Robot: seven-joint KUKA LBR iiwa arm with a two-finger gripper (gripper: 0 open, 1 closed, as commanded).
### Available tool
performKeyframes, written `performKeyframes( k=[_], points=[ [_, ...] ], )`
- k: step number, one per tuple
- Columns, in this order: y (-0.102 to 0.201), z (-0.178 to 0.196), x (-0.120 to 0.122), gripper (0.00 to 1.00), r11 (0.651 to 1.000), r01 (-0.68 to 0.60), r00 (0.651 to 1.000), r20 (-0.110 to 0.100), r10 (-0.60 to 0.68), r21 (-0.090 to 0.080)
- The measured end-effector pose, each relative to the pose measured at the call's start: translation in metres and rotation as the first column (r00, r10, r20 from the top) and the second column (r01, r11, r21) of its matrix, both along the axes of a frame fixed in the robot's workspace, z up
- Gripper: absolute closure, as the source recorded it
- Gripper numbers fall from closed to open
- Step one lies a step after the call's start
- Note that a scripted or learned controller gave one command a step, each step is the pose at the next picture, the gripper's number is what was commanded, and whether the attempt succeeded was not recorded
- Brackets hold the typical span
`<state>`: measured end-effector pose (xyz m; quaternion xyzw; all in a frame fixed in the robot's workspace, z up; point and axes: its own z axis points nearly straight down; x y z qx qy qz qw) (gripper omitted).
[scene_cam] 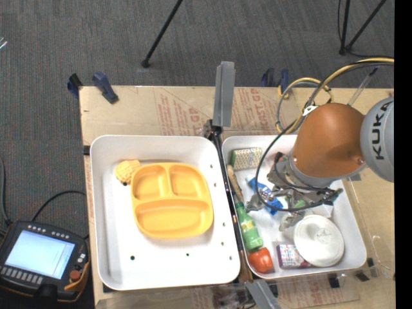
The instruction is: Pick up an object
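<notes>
My gripper (285,203) hangs low over the middle of the right bin (356,227), under the orange band of the arm (328,140). It is right above a blue object (264,192), most of which the wrist hides. Around it lie a green bottle (247,226), a red tomato-like piece (261,259), a round white bowl (318,239), a purple packet (289,255) and a small patterned box (247,158). I see nothing clearly held.
The left bin (109,237) holds a yellow divided plate (171,199) and a small yellow corn-like piece (126,170) at its upper left. A wooden-handled tool (234,184) lies along the right bin's left wall. A grey post (224,98) stands behind the bins.
</notes>
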<state>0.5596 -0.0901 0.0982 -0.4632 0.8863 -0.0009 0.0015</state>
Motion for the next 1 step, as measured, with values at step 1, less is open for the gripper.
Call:
performKeyframes(
  k=[1],
  points=[
    [0.0038,0.0097,0.0012,1.0,1.0,-0.004,1.0,0.002,0.004,0.004]
  ],
)
